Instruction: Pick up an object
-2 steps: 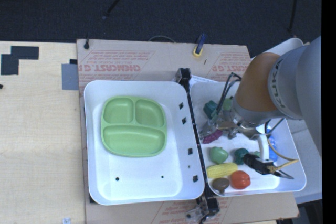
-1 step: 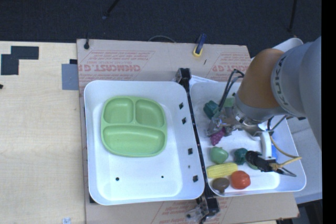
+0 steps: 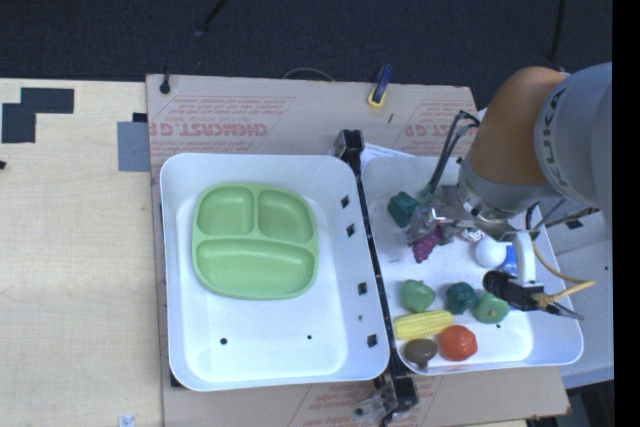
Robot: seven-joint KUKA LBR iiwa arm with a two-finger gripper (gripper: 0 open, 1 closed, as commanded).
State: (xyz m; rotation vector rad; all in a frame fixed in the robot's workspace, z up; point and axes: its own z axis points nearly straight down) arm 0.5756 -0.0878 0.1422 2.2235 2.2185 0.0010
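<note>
Gripper [image 3: 440,220] of the grey arm [image 3: 555,140] hangs low over the right-hand bin [image 3: 545,347], directly above a purple toy [image 3: 427,245]; whether it is released or clenched cannot be told from this angle. A dark green piece [image 3: 403,207] lies just beside the purple toy on the side toward the divider, while the corn cob [image 3: 423,323] and tomato [image 3: 458,343] sit well apart from it near the bin's front rim. The green divided plate [image 3: 255,241] rests in the left-hand bin [image 3: 200,355]. The pick appears to be at its reaching stage; next comes a firm close and a straight lift
</note>
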